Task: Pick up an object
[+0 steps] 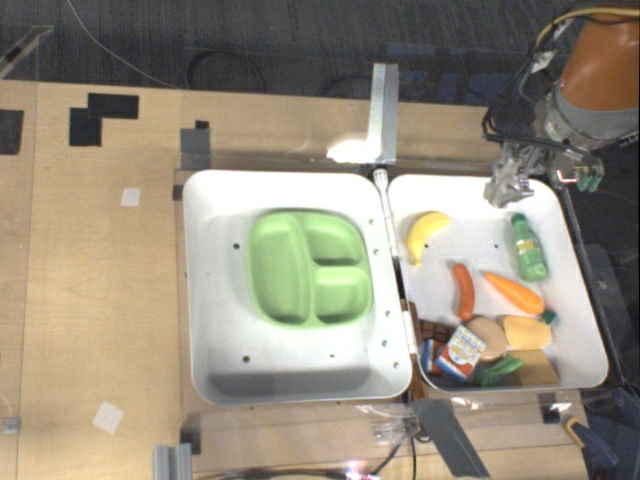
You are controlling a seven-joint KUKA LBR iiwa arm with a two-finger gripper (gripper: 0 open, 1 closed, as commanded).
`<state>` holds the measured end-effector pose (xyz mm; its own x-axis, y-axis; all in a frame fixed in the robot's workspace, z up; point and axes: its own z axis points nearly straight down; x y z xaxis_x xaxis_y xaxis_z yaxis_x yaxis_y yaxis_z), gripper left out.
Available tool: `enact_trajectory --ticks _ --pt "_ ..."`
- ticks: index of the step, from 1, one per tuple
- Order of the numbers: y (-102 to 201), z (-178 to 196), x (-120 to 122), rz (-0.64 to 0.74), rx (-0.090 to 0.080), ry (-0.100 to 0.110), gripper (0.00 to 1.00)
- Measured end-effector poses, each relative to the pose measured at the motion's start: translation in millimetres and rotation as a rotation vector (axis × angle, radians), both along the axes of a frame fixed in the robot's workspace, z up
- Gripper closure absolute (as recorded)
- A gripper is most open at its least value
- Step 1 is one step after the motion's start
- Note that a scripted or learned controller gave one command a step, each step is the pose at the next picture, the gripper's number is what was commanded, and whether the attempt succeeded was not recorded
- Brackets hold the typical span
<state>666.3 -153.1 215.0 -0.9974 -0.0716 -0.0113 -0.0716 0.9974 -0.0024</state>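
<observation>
Two shallow white bins side by side on wooden counter point(90, 298). Left bin point(215, 368) holding green compartment tray point(308, 266), lying flat near centre. Right bin point(585, 343) holding assorted toy food. Yellow banana point(424, 233) near upper left of right bin, close to divider. Green bottle point(527, 249) toward upper right, lying roughly along bin's length. Red sausage point(464, 290) mid-bin, just left of orange carrot point(514, 291). Cluster at near end: small printed carton point(460, 352), tan round piece point(487, 332), yellow block point(526, 332), green pod point(498, 369), all touching or overlapping.

Grey arm with orange band point(600, 63) entering from upper right. Gripper point(510, 184) poised over far right corner of right bin, above rim area, apart from every item; green bottle nearest, just below. Nothing seen between fingers. Open or closed state of fingers: cannot tell, detail too small and blurred.
</observation>
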Motion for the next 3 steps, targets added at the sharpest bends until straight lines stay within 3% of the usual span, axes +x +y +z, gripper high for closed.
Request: enact_trajectory --ticks 1,2,3 --pt "-43 -37 4 0.463 -0.004 0.001 1.0" --pt "-42 -36 5 0.464 -0.004 0.0 0.0" --pt "-9 -125 -20 0.361 -0.004 -0.004 0.0"
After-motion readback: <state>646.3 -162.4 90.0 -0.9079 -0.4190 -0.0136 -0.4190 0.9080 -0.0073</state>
